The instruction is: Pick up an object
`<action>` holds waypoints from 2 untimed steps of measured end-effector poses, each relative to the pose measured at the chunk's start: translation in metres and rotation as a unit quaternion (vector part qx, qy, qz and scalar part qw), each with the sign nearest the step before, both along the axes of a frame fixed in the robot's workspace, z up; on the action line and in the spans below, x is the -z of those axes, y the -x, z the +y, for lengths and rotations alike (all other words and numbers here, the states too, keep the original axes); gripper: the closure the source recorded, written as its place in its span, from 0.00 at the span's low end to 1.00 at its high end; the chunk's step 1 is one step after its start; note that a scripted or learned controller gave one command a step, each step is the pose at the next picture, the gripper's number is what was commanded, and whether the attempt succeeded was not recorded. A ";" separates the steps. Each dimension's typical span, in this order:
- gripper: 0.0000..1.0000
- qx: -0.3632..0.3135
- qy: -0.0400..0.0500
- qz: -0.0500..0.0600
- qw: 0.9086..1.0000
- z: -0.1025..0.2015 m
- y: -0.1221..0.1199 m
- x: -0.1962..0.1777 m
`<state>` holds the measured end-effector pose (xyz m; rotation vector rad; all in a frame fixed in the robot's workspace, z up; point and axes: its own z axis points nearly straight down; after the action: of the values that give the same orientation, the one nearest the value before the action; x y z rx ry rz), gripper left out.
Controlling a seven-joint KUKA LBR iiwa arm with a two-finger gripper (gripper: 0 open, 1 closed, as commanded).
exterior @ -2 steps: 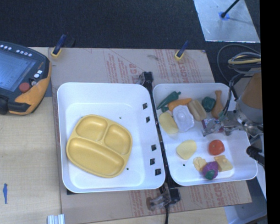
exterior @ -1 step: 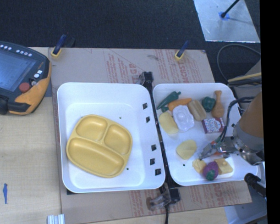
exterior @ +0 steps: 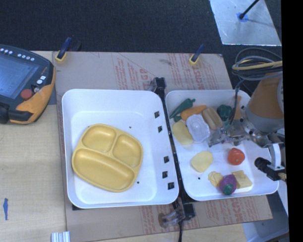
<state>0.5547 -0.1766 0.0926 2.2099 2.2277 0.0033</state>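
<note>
Gripper [exterior: 219,139] low in right bin [exterior: 263,191], jaw state impossible to tell. Clear cup [exterior: 197,128] just left of fingertips; tomato [exterior: 236,156] just right, nearer the camera.

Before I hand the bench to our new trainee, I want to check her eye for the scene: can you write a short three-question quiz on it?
1. True or false: the yellow plastic divided plate lies in the left white bin.
2. Which lies nearest the claw? A) the clear plastic cup B) the purple round toy C) the yellow plate
3. Fill in: the small round toy right of the claw, a tomato, is coloured ____.

Key: 1 true; 2 A; 3 red.
</note>
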 end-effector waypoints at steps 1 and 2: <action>0.00 0.001 0.001 0.000 1.000 -0.012 -0.083 0.000; 0.00 0.003 -0.003 0.011 1.000 0.007 -0.099 -0.015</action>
<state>0.6538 -0.1695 0.1072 2.2300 2.2362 -0.0135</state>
